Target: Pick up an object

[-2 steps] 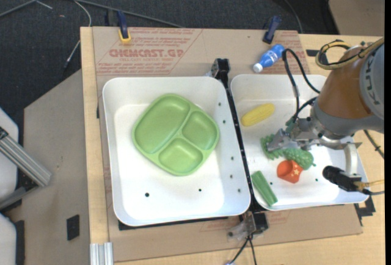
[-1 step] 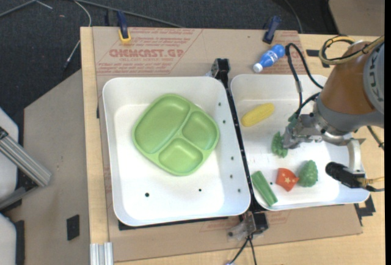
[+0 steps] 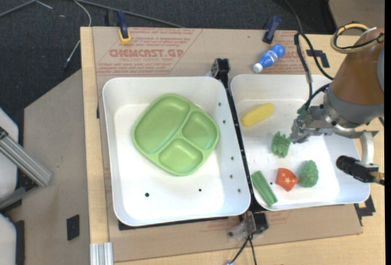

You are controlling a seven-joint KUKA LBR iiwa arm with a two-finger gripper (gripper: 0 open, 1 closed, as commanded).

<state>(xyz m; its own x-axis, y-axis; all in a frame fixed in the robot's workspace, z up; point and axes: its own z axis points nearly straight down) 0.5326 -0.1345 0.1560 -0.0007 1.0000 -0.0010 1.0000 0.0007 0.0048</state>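
The claw [image 3: 297, 134] sits low in the right bin [image 3: 317, 82], just beside a green broccoli piece [image 3: 280, 144] near the bin's middle; how far it is open cannot be told, and nothing is seen in its grip. A yellow corn [image 3: 257, 114] lies toward the bin's far left. A red pepper [image 3: 286, 178], second broccoli [image 3: 308, 173] and green pod [image 3: 264, 187] lie along its near edge. The left bin [image 3: 116, 135] holds a green divided plate [image 3: 176, 134].

The grey arm with its orange band [image 3: 360, 83] runs off the right edge, so its upper part is cut off. Its wrist covers the right white bin's [image 3: 317, 199] far corner. The small dark gripper [image 3: 299, 134] is too small to make out clearly.
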